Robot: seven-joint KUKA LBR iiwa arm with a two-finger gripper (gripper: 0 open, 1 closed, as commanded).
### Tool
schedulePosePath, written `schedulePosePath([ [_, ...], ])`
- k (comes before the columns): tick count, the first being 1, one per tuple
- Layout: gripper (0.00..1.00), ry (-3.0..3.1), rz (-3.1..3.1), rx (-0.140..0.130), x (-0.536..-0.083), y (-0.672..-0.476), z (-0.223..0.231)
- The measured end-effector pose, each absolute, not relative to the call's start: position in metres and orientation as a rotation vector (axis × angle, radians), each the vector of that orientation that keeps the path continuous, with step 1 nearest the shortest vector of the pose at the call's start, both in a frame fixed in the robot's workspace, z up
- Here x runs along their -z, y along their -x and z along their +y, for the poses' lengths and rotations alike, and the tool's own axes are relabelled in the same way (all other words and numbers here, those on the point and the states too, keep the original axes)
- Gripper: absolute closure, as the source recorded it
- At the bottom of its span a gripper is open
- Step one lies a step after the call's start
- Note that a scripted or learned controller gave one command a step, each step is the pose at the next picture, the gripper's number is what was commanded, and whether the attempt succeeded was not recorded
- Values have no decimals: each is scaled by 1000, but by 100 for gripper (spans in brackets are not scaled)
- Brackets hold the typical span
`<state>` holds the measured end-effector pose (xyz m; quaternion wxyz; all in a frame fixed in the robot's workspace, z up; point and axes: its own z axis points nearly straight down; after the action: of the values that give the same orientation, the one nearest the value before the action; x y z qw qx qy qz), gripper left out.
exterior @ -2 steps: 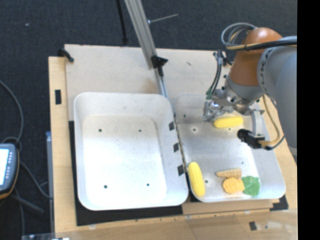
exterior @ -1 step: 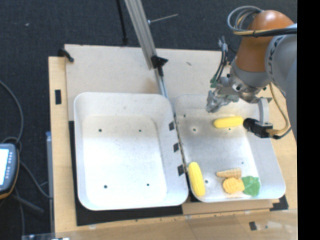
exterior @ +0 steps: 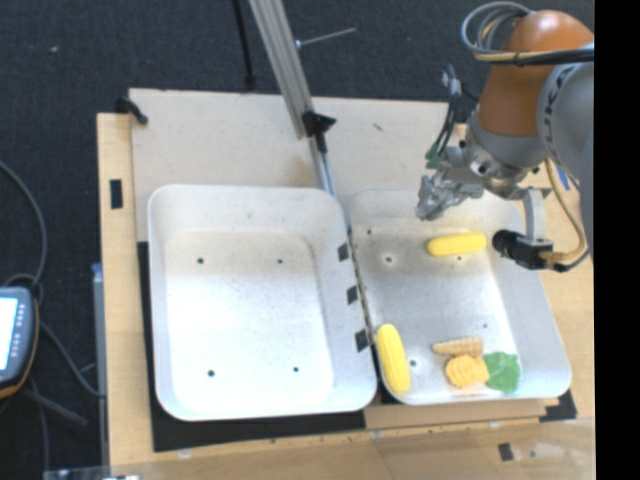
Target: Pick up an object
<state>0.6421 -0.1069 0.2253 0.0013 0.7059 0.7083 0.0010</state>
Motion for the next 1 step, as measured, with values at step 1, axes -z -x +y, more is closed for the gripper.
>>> schedulePosePath([
  [1,100,-2213,2227,-3,-226,-659,-63],
])
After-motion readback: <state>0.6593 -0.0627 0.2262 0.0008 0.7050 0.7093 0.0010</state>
